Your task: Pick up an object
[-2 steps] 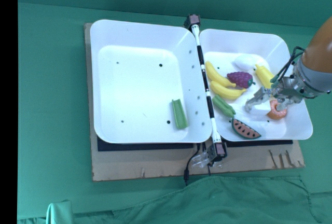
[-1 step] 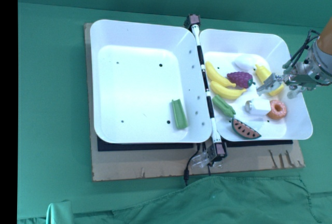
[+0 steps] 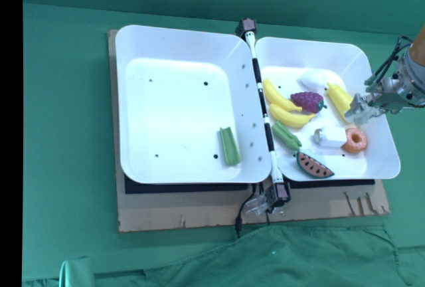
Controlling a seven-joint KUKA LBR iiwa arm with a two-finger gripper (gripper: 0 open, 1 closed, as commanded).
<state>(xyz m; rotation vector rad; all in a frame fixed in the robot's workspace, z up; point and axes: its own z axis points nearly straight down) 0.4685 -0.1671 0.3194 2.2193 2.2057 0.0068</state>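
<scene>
Two white bins [image 3: 133,46] sit on a green worktop [image 3: 66,146] over brown cardboard [image 3: 199,218]. The left bin holds a light green stick [image 3: 230,145]. The right holds yellow bananas [image 3: 284,108], purple grapes [image 3: 307,101], yellow corn [image 3: 339,99], a dark green pod [image 3: 286,135], an orange doughnut [image 3: 355,140] and a red, black-seeded watermelon slice [image 3: 313,165]

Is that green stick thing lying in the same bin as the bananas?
No. The green stick lies alone in the left bin, while the bananas sit in the right bin with the other toy food.
</scene>
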